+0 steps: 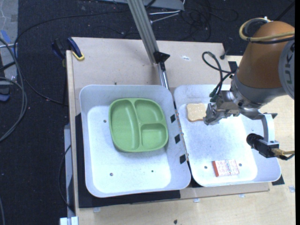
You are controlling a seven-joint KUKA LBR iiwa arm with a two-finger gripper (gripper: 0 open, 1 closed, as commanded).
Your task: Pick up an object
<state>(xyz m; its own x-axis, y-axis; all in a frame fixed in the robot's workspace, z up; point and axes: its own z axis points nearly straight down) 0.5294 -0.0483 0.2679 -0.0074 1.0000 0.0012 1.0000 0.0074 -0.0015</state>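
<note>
Nearest the camera, a small red-and-white packet [226, 168] lay flat on the floor of the right bin [234, 139], below the gripper [212, 116] and well apart from it. It looked light and thin, probably a crinkly wrapper, and lying so flat it would give fingers little edge to catch; its short sides seemed the better hold.

Just left of the gripper, touching or nearly touching its tip, lay the toast [196, 112], a tan slice-shaped piece in the bin's upper left corner. It looked light, fairly stiff and matt, so unlikely to slip, but low; I would judge a pinch across its width, from above, the surest hold. Whether the gripper was spread or closed could not be made out, since its tip was dark and blurred against the slice, and nothing was clearly held.

Farther left, in the left bin [93, 125], sat a green plate [138, 124] with three sections, wide and rigid, best taken by its rim. Both bins stood on the counter [117, 60].
</note>
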